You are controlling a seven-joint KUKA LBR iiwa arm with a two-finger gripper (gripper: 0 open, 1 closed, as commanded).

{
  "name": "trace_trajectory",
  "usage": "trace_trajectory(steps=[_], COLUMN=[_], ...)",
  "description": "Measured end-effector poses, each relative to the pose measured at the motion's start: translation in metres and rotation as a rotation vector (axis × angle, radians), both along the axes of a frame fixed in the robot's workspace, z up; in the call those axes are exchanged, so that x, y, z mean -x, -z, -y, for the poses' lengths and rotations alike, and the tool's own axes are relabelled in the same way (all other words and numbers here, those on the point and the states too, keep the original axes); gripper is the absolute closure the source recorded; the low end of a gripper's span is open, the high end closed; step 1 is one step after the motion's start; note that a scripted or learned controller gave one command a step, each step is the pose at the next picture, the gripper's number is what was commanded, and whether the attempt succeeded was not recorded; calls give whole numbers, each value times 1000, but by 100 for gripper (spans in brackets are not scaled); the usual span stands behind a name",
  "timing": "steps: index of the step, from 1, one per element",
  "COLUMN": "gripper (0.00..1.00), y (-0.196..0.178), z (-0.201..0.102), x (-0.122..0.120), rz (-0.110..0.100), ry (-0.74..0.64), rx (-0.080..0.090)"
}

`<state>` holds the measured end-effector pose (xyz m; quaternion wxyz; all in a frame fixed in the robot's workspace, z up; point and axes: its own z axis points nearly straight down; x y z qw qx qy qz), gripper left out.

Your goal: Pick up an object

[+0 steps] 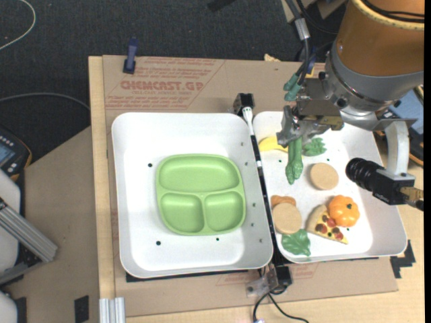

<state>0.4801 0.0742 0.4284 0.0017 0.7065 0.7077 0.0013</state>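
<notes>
Nearest to the camera, at the front edge of the right bin [384, 244], lies a green leafy toy piece [295, 243], and just beside it a pizza slice [328, 225] w/ dark spots. A small orange pumpkin [343, 210] sits touching the pizza slice at its far end. To the left of them is a round tan cookie [287, 217], and a smaller brown piece [283, 200] is partly under its far edge. A second tan disc [324, 176] lies more to the middle of this bin.

The left bin [128, 180] holds a light green divided plate [200, 194], w/ one long compartment at the far side and two smaller ones at the near side. The plate lies flat, approx. in the centre of the bin.

The arm [384, 39] comes in from the top right, and the gripper [296, 134] is over the far part of the right bin. A long green vegetable [294, 163], maybe a bean or asparagus, hangs down from the gripper; its top end is between the fingers, so the claw is closed narrow on it. The lower end points to the bin floor, but I cannot tell if it touches. A yellow piece [269, 144] lies just left of the vegetable, near the bin wall. Another green leafy piece [314, 145] is just right of it.
</notes>
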Motion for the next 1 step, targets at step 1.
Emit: trace_trajectory(steps=[1], gripper=[100], y=[116], z=[-22], x=[2], rz=[-16], ry=[1], rx=[1])
